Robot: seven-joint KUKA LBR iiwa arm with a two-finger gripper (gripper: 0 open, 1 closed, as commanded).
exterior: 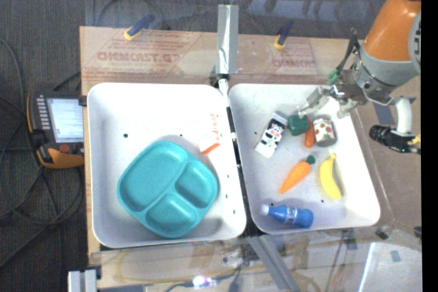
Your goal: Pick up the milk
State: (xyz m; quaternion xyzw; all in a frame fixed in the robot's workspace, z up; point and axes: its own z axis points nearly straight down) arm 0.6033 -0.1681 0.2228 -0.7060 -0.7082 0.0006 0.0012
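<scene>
Claw [316, 100] up over the right bin [366, 181], fingers spread wide, holding nothing. Milk [272, 136] lying just down-left of claw, beside a green toy [298, 124]. Carrot [295, 175] and banana [330, 178] lower.

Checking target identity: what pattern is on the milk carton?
White with black cow-like patches, on the milk carton in the camera view.

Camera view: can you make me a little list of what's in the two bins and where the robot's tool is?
left bin: teal divided plate, small orange piece by the right wall
right bin: milk carton, carrot, banana, blue bottle, green item, small red and white items
milk carton: lying in the bin, not held
tool: above the right bin's far side, near the green item
tool fingers: cannot tell
</scene>
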